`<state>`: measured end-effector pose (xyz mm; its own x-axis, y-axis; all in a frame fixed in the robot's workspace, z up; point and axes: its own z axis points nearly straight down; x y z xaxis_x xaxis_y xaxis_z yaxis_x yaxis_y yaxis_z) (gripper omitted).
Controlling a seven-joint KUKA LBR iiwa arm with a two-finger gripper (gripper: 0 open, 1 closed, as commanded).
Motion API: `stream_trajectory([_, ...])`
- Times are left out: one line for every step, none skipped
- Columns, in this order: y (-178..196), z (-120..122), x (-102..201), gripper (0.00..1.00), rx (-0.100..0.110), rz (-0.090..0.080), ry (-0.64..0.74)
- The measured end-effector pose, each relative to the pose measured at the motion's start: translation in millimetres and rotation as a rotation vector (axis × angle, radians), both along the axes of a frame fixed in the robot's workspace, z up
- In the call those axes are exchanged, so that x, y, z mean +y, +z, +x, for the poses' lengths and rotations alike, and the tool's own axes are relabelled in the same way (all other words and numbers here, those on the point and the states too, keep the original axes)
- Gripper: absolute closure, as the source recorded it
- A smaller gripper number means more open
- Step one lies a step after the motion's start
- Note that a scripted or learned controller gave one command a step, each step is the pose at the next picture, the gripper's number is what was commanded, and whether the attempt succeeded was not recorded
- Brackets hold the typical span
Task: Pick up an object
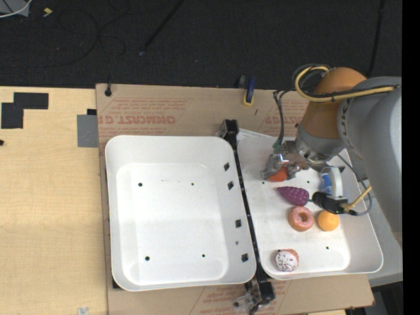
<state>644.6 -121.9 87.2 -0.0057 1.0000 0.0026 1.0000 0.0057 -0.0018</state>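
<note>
**Gripper down on a red-orange piece in the right bin**

I see a small red-orange object (280, 174) near the far left corner of the right bin (367, 258), with the gripper (278, 166) right on it; I cannot tell how its jaws stand. Toward the near edge lie a purple grape bunch (293, 193), a pink doughnut (301, 218), an orange (327, 221) and a speckled white ball (286, 260). The left bin (118, 241) sits alongside.

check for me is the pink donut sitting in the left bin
No, the pink donut lies in the right bin, between the purple grapes and the orange.
</note>
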Motion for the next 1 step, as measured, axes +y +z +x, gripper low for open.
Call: stream_trajectory([107.7,1.6,88.4,1.00,-0.010,0.001,0.004])
